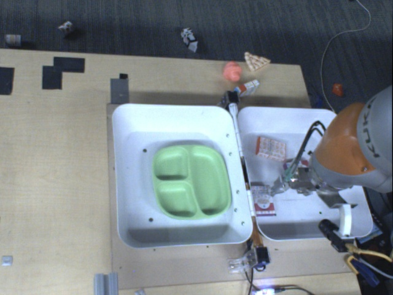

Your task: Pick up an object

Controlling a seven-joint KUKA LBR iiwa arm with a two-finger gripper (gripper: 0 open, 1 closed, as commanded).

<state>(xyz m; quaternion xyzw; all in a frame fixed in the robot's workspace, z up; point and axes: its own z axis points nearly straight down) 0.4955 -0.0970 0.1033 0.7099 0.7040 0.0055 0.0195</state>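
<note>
We find the arm (353,146) reaching in from the right over the right bin (362,223), its hand (284,184) lowered toward the bin's left part. We cannot tell whether the hand is released or clenched. The candidate objects lie here: a red-printed packet (271,147) toward the far side and a small carton (263,203) near the hand, close to the left wall. We judge that this wall limits approach room. The left bin (132,183) holds a green divided tray (190,180). An orange ball (232,71) rests on the surface (55,183) beyond the bins.
</note>
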